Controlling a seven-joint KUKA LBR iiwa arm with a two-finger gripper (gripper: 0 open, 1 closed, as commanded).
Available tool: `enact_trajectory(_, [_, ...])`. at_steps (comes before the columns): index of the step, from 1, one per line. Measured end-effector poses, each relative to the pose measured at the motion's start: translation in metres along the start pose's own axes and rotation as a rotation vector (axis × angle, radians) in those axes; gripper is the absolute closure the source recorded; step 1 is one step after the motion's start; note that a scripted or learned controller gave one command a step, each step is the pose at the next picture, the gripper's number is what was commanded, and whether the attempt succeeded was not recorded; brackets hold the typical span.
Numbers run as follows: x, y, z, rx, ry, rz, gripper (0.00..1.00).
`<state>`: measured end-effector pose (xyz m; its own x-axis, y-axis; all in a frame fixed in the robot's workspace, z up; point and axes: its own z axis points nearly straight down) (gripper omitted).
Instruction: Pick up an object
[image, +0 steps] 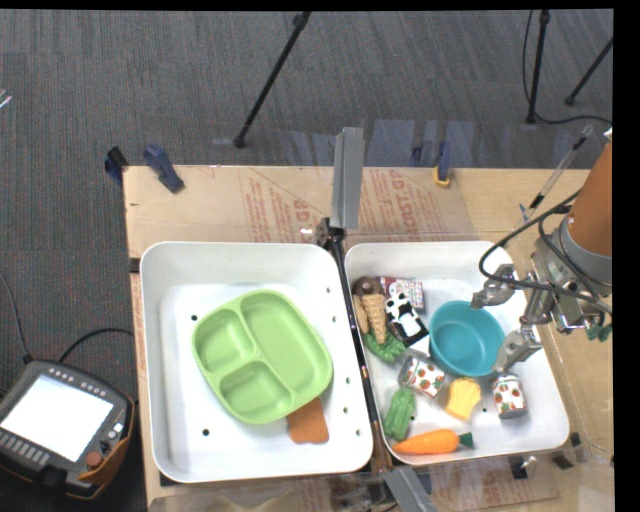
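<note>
Just right of the blue bowl (467, 338), I see the gripper (507, 322) apparently spread, holding nothing.

Arm (600, 215) cropped at right edge

Light is even and rather bright, coming from above. The white bins (160, 300) to the left of the gripper (510, 322) are almost overexposed, with little detail on their floors. Shadows are soft and short, for example under the green plate (262, 355). The gripper itself looks slightly blurred. The carpet (150, 80) behind it is darker and grainy.
</note>
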<state>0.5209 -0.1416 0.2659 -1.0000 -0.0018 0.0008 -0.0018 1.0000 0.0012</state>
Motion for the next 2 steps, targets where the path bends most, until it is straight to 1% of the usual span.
enact_trajectory(1, [-0.019, 0.060, 0.170, -0.001, -0.002, -0.338, 0.00])
enact_trajectory(2, [-0.093, 0.047, 0.164, 0.000, -0.003, -0.092, 0.00])
